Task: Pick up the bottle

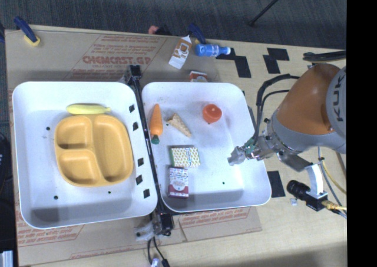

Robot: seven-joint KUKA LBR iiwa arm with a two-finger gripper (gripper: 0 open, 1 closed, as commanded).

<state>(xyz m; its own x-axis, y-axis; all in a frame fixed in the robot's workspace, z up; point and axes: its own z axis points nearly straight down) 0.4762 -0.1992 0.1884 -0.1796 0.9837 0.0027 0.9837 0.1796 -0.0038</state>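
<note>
Gripper (237, 156) hovers low over the right bin (250, 192), by its right rim; whether it's open, I can't tell. The bottle (207, 50) lies well beyond it, outside the bin. Reach isn't lined up; next, travel over there.

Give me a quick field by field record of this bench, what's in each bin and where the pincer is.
left bin: yellow divided tray, banana beside its far edge
right bin: carrot, cone, orange cup, two small cartons
bottle: lying on the bench beyond the right bin
pincer: low over the right bin's right side, nothing seen in it
</note>
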